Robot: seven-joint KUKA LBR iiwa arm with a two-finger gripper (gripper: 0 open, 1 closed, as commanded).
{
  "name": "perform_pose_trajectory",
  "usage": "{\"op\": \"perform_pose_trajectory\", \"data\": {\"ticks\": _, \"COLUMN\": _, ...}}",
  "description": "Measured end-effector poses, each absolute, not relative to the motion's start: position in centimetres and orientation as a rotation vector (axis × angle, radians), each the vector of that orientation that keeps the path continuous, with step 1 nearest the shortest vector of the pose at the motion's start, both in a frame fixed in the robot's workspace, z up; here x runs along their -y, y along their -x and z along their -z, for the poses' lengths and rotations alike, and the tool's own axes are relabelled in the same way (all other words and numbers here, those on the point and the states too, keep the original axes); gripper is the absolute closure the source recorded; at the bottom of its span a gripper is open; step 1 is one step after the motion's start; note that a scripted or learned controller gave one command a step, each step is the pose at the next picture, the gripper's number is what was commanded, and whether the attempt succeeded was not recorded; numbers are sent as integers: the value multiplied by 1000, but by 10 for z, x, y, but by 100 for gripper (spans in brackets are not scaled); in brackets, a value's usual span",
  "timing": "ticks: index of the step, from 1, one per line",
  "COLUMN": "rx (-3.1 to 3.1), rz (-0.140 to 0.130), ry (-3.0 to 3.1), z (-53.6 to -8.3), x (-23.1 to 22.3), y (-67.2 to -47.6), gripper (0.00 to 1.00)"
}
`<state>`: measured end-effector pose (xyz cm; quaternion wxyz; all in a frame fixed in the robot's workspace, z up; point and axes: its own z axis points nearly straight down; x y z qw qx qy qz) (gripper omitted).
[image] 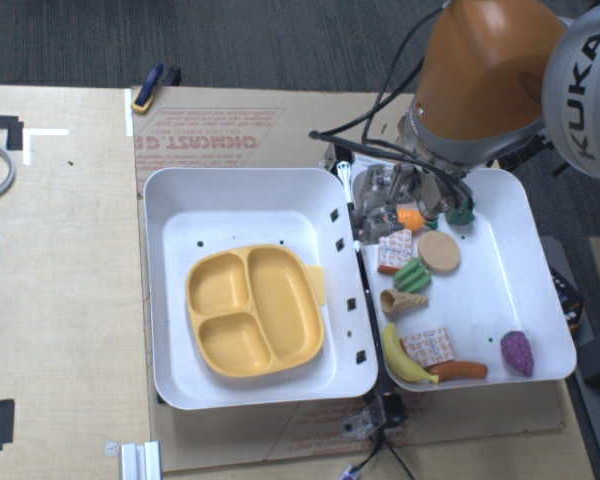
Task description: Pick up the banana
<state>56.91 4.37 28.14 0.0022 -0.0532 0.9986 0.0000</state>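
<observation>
Over the right bin's far-left corner: arm marked "KUKA"; gripper low there, grip state unreadable; cardboard under bins carries mirrored red print; left bin holds yellow tray; banana at right bin's near-left corner.

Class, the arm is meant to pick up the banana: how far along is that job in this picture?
Nothing looks done: the banana lies at the right bin's near-left corner, beside a hot dog. In hand: the gripper sits at the far-left end, over other toy food. Left: move to the banana, grasp, lift.
</observation>
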Motion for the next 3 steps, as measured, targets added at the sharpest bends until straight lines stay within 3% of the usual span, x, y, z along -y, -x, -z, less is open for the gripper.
{"op": "perform_pose_trajectory", "data": {"ticks": 1, "rx": -3124, "rz": -1, "ry": 318, "z": -161, "x": -141, "y": -561, "gripper": 100}}
{"op": "perform_pose_trajectory", "data": {"ticks": 2, "rx": -3129, "rz": 0, "ry": 264, "z": -194, "x": -59, "y": -489, "gripper": 100}}
{"op": "perform_pose_trajectory", "data": {"ticks": 3, "rx": -3105, "rz": 0, "ry": 453, "z": -193, "x": 1, "y": -494, "gripper": 100}}
